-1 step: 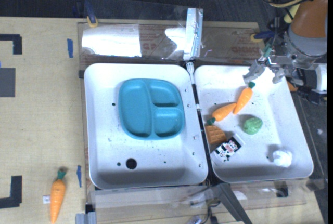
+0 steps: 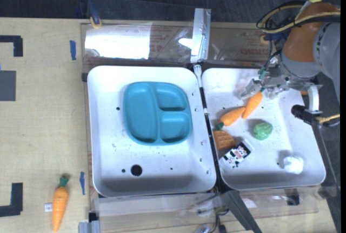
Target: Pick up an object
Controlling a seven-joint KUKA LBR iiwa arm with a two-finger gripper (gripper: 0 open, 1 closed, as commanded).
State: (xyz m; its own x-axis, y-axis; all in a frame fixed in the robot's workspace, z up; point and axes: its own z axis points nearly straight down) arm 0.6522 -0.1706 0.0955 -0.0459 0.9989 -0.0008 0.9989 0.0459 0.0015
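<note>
Bystanders on the bench
A blue divided plate (image 2: 158,112) lies mid left bin (image 2: 102,172); a toy carrot (image 2: 59,202) lies on the bench (image 2: 38,118) near its front-left corner

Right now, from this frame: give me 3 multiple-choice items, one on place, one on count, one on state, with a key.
1. Where is the blue divided plate?
A. left bin
B. right bin
C. on the bench

2. How many toy carrots lie in the right bin?
A. none
B. one
C. two

3. Where is the end effector?
A. over the left bin
B. over the right bin's far side, by a carrot
C. over the bench carrot

Key:
1 A, the plate lies in the left bin.
2 C, one carrot and a second carrot lie together there; a third carrot is on the bench.
3 B, it sits just above the second carrot's upper end.
</note>
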